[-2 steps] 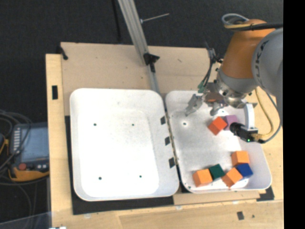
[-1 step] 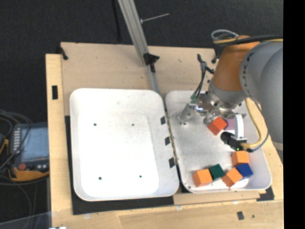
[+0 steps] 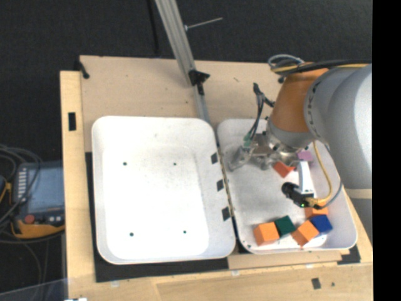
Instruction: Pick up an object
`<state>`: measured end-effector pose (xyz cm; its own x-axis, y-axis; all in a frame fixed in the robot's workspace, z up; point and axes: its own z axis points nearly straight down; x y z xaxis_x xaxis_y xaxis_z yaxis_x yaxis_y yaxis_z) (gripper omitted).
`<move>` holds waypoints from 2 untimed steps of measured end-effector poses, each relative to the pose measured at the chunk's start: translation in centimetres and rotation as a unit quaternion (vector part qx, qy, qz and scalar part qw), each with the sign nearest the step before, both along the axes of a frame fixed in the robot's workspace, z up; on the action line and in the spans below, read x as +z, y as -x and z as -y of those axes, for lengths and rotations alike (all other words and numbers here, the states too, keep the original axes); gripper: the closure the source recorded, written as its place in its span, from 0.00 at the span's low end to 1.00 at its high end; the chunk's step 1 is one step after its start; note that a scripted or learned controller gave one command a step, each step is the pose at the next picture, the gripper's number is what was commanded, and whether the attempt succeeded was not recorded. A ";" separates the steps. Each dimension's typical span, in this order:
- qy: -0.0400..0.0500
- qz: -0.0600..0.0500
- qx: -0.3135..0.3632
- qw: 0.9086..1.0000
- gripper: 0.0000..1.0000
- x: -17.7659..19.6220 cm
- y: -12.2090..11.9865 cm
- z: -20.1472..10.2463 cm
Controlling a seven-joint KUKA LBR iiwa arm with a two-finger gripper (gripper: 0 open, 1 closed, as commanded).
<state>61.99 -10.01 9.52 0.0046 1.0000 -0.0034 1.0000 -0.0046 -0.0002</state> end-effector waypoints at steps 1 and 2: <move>-0.002 0.002 -0.004 1.000 1.00 1.3 -0.1 0.0; -0.002 0.002 -0.001 1.000 1.00 5.8 0.0 0.5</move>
<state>61.95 -10.50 15.31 0.0061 1.0000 0.0001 1.0000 -0.0061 0.0045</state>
